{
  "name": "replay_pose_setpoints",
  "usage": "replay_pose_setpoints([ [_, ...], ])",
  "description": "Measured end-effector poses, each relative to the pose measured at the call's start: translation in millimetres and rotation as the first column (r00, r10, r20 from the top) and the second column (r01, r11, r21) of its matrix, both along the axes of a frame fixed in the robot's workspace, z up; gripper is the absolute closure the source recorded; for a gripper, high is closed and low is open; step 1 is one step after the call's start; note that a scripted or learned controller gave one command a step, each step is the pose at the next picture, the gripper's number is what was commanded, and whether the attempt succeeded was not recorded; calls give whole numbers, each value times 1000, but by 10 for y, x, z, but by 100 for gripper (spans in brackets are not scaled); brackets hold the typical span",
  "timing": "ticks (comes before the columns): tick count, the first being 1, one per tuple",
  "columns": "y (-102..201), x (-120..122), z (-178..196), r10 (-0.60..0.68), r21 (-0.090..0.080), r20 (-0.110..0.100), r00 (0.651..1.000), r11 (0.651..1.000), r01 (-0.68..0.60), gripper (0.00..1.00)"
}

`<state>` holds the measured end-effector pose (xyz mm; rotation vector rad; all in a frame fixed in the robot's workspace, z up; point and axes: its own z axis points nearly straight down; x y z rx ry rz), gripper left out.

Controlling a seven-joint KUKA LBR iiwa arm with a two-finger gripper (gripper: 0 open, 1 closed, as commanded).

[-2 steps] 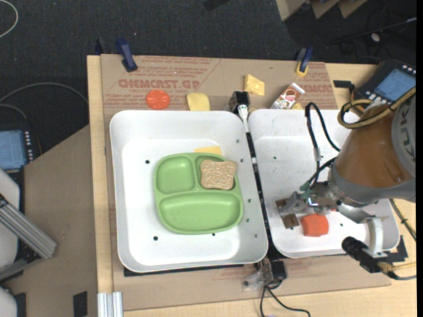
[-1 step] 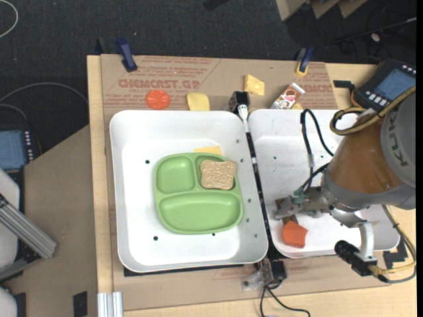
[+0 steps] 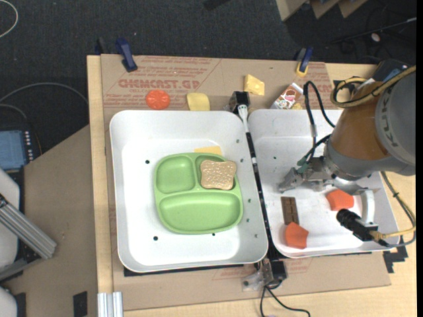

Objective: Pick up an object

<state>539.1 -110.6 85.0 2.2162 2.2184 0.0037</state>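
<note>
My pincer (image 3: 289, 181) hangs over the right bin (image 3: 277, 127), near its left side; I cannot tell its state from this slant. Below it on the bin floor lies a dark brown bar (image 3: 289, 209), with an orange block (image 3: 295, 235) just beneath and another orange piece (image 3: 341, 199) to the right.

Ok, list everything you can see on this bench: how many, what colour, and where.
bins: 2, white, side by side
divided plate: 1, green, left bin
toast slice: 1, tan, plate's upper right section
yellow piece: 1, behind plate
orange blocks: 2, right bin, near front
brown bar: 1, right bin
orange round item: 1, board behind bins
yellow items: 2, behind bins
small packet: 1, red and white, behind right bin
clamps: 2, blue, board's far edge
gripper: 1, grey, over right bin
</note>
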Motion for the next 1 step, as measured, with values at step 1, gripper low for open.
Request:
replay_pose_setpoints([
  [1, -392, 508, 439, 0, -2, 2, 1000, 1000, 0, 0],
])
